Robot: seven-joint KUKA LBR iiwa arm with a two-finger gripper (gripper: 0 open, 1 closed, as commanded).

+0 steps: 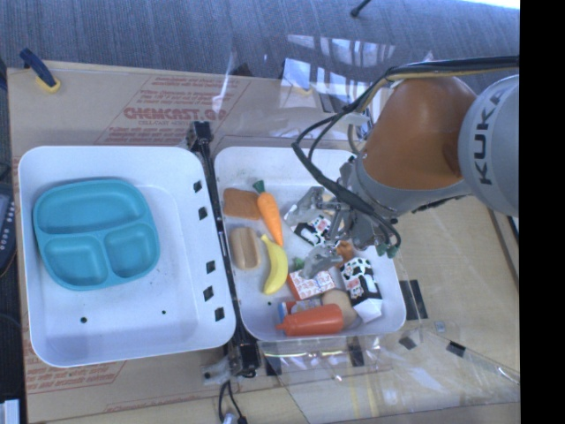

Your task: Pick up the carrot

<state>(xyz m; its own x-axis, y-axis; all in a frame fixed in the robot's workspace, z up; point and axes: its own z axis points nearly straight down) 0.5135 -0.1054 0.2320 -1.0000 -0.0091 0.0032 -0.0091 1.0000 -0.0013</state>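
The left bin (115, 325) holds a blue divided plate (95, 230), lying toward its far left corner with three compartments. In the right bin (252, 316), a brown bread slice (240, 204) lies near the far left corner, and a tan bun-like piece (244, 247) sits just in front of it along the left wall. A yellow banana (275, 268) lies beside that piece, toward the middle. Along the near edge rests a red sausage-like item (311, 321), with a small red-and-white carton (311, 284) just behind it and a black-and-white cow-patterned carton (359, 280) toward the near right corner. Both bins stand on brown cardboard (132, 104) with red print.
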